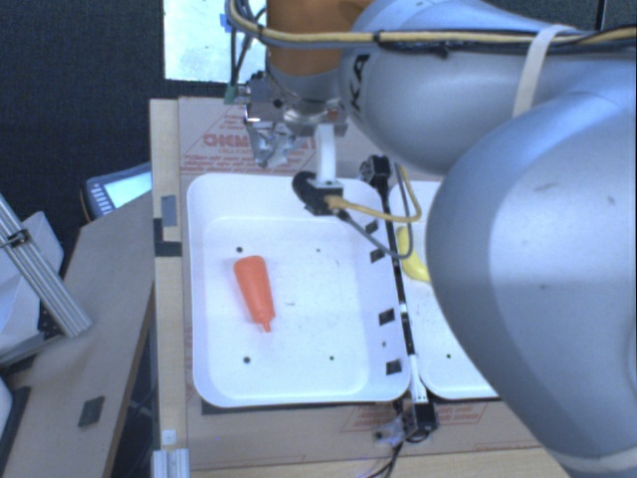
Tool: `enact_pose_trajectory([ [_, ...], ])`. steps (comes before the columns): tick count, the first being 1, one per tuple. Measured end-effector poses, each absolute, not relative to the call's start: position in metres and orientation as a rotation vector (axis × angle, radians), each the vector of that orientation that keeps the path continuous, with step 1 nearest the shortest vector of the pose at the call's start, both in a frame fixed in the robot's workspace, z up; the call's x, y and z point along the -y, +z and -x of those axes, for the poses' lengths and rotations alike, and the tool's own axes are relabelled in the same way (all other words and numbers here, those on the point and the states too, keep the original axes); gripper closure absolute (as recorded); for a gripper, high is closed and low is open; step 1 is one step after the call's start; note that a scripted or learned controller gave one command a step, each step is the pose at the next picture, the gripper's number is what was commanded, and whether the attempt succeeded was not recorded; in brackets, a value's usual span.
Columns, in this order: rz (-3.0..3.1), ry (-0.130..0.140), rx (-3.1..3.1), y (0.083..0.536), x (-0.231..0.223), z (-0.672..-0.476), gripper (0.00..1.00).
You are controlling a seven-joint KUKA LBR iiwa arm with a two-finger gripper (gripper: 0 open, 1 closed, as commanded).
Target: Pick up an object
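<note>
An orange carrot-shaped object [255, 290] lies in the left white bin [299, 381], left of the bin's middle, its thin end toward the front. My gripper [273, 151] hangs above the bin's far rim, well behind the carrot and apart from it. Nothing shows between its fingers. A yellow object [410, 257] peeks out in the right bin [453, 371], mostly hidden by the arm.
The grey arm with its orange band covers most of the right bin and the upper right of the view. A black cable with clips [390, 277] runs along the divide between the bins. Cardboard [214, 137] lies under the bins.
</note>
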State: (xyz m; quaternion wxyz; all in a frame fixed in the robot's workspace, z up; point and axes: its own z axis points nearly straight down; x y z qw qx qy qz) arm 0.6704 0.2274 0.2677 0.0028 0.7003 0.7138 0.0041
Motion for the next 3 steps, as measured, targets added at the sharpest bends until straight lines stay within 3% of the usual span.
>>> enact_pose_trajectory([
  [1, -2.189, 0.015, -2.243, 0.279, -0.228, -0.671, 1.0],
  [2, -2.188, 0.014, -2.244, 0.278, -0.228, -0.671, 0.0],
  [3, -2.183, 0.018, -2.247, 0.29, -0.228, -0.671, 1.0],
])
